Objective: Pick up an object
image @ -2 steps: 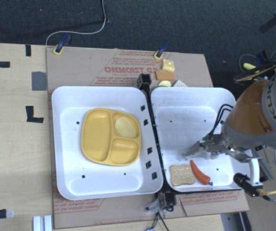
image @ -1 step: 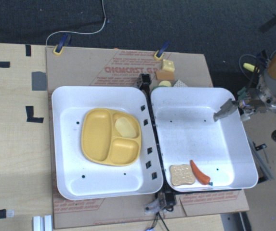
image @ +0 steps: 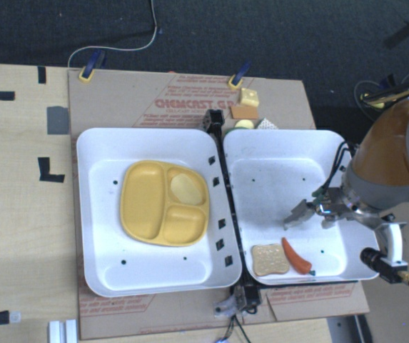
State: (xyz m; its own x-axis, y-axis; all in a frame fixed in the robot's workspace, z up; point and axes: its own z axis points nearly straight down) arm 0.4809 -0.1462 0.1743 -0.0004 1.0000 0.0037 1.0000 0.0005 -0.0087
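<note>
Camera view, from above at a slant: two shallow white plastic bins sit side by side on a brown cardboard sheet (image: 190, 98) laid over the pale wooden bench (image: 18, 213). The left bin (image: 93, 191) carries a yellow plastic divided plate (image: 164, 202) with three compartments, lying flat near the bin's middle and reaching toward its right wall. The right bin (image: 283, 145) holds two things close to its near edge: a tan slice of toy bread (image: 269, 259) lying flat, and just beside it on the right a slim orange-red toy carrot (image: 296, 256), set at a slant with its upper end toward the bin's centre. The two look to be touching or nearly so.

The grey arm with its orange band (image: 386, 145) reaches in over the right bin's right edge. Its two-finger gripper (image: 311, 214) hangs above the bin floor, right of centre, with the fingers spread apart and nothing between them. One finger (image: 295, 216) points left toward the bin's middle. The gripper is near the carrot's upper end but apart from it.

Beyond the far edge of the bins, on the cardboard, stand small yellow and tan blocks (image: 246, 104).
</note>
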